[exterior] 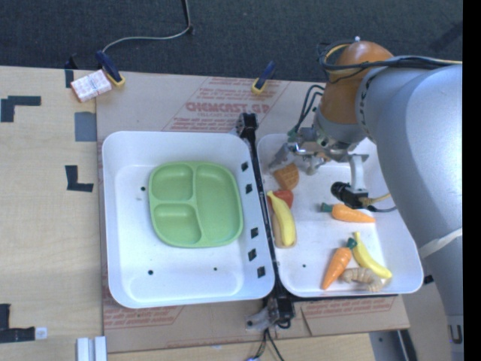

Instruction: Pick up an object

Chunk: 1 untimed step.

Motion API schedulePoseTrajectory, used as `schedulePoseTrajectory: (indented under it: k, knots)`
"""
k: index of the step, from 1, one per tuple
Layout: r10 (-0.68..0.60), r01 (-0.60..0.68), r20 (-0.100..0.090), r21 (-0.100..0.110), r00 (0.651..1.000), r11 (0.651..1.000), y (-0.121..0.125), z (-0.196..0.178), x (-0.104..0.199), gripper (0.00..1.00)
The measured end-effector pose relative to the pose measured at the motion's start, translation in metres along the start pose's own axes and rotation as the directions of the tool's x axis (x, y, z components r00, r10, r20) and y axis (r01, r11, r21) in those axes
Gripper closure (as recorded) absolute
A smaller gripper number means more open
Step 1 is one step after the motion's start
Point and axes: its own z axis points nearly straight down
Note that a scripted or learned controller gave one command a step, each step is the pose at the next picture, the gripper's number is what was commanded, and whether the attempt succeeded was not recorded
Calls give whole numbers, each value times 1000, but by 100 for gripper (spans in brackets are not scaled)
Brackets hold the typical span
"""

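The gripper (294, 156) hovers, fingers apart, just above the brown pastry (286, 177); it should drop straight and centre before closing.

Camera, one, fixed: mounted above my table (45, 201), looking down at a slant. Range: middling; both white bins covered whole, left bin (120, 224) and right bin (398, 269) side by side. My arm (421, 141) enters from the frame's right. Far edge: dark floor (225, 13) beyond the table.
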Motion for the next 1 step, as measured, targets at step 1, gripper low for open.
schedulePoseTrajectory:
  k: [1]
  knots:
    - [-1, 1, 0, 0, 1000, 1000, 0, -10, 0, 100]
